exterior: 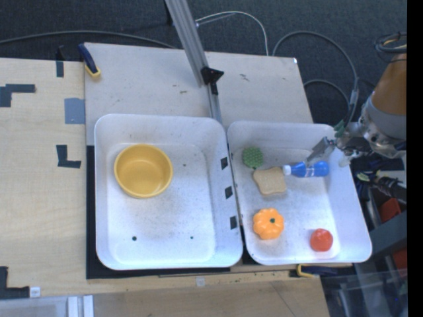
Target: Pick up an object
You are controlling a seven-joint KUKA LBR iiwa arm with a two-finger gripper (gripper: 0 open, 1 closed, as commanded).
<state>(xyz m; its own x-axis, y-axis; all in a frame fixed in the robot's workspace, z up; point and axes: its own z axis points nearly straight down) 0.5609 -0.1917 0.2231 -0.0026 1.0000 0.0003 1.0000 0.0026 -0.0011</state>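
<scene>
Objects lie in the right white bin on a pale bench.

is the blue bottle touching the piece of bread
Touching. In the camera view the blue bottle's white cap end meets the bread's upper right edge, no gap.

- The arm reaches in over the surface's right edge, orange band above the grey wrist.
- Its gripper slants down-left from the wrist, near the far right corner.

Grey arm, orange band
</scene>
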